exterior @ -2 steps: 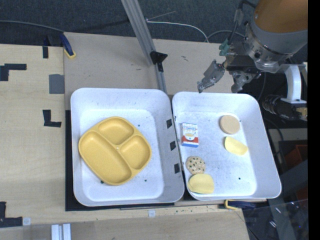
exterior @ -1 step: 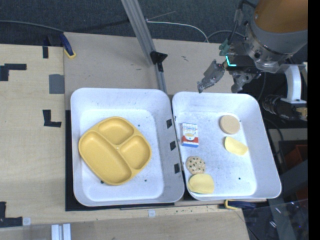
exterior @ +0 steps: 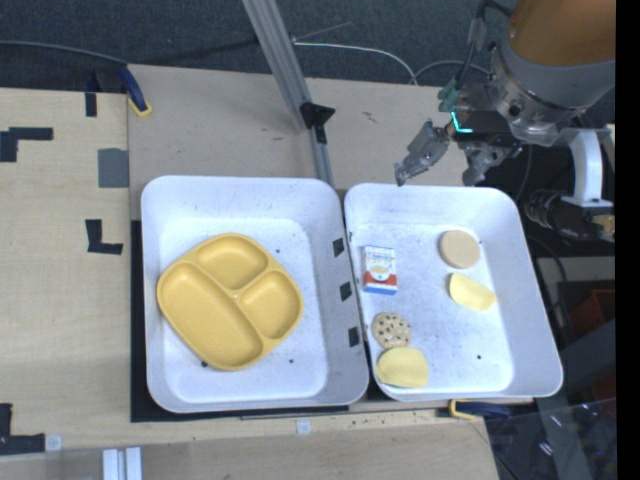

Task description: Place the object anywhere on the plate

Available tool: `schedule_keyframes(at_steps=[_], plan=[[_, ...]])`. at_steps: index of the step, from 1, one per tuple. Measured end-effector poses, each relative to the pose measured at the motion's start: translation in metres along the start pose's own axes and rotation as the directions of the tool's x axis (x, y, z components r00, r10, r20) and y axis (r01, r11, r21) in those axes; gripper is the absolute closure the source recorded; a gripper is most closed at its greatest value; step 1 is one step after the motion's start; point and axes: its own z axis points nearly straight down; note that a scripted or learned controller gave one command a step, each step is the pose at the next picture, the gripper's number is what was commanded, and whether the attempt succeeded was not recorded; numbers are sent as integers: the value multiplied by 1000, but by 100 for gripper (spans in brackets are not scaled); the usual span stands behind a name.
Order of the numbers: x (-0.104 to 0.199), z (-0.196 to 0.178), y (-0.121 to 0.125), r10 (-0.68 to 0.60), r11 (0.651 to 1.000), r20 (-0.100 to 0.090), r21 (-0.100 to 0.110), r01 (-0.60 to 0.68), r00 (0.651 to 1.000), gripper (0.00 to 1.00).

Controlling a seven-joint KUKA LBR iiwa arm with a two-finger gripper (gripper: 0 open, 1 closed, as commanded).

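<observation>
My gripper (exterior: 445,165) hovers above the far rim of the right bin (exterior: 520,368), fingers spread, nothing between them. The yellow plate (exterior: 230,300) sits in the left bin (exterior: 170,388). In the right bin lie a small carton (exterior: 379,269), a cookie (exterior: 390,328), a tan disc (exterior: 460,249) and two yellow pieces (exterior: 471,292).

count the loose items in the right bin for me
5: a small carton near the left wall, a tan disc at upper right, a yellow piece below it, a cookie, another yellow piece at the bottom.
</observation>
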Motion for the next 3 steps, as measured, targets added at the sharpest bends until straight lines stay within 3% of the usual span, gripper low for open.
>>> schedule_keyframes(at_steps=[1,2,3], plan=[[-66,57,5,7,1000,2,5,-7,1000,0],[-62,44,6,0,1000,1,0,0,1000,100],[-62,44,6,0,1000,2,1,0,1000,0]])
